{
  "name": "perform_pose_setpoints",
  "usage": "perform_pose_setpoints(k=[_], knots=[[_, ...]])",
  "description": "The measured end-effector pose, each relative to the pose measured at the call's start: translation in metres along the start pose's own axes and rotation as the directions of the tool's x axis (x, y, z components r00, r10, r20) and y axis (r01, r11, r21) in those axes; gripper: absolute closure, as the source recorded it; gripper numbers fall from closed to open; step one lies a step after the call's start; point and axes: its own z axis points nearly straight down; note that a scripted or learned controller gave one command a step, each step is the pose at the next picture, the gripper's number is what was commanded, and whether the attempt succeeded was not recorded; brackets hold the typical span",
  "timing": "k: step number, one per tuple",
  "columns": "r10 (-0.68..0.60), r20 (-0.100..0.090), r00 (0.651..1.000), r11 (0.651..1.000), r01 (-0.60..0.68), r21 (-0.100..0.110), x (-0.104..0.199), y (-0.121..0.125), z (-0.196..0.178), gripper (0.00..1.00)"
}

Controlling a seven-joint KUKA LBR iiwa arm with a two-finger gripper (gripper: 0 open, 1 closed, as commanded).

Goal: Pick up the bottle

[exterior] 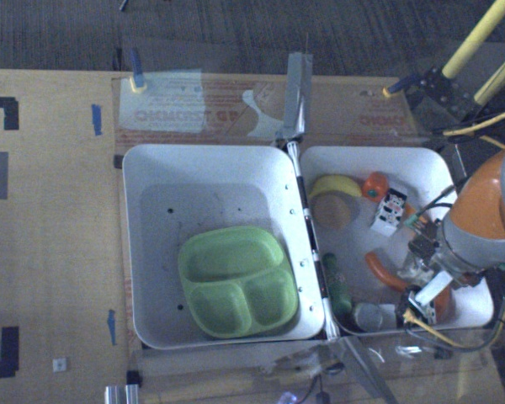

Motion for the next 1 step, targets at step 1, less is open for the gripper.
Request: perform_pose_setpoints(k=[1], knots=[[0.056,0.009,0.998,0.998,-0.056,0.008,-0.0374,0.0277,-0.0217,1.0]])
